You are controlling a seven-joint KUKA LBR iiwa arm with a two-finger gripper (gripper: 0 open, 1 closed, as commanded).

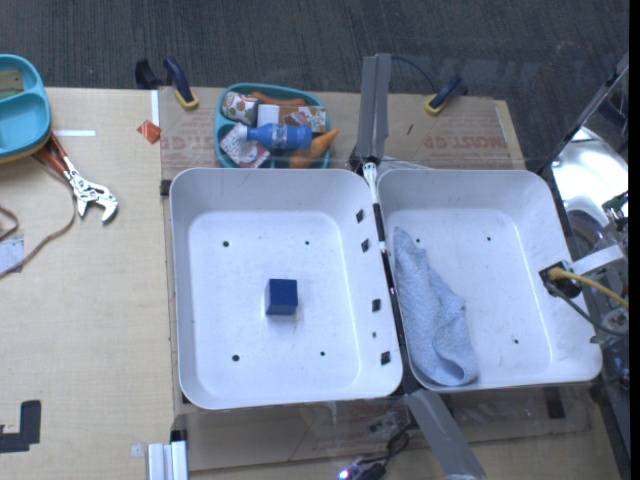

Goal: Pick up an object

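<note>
A small dark blue cube [282, 296] sits flat on the floor of the left white bin [205, 218], a little below the bin's middle, with bare floor all around it. A crumpled light blue cloth [433, 313] lies in the right white bin [505, 213]. It runs along that bin's left wall from mid-height down to the front corner.
Behind the left bin stands a teal bowl [272, 128] with several small packaged items. On the wooden bench to the left lie a wrench [92, 198] and a teal tray [20, 103]. A yellow-tipped cable [572, 283] and metal hardware [592, 183] crowd the right bin's right rim.
</note>
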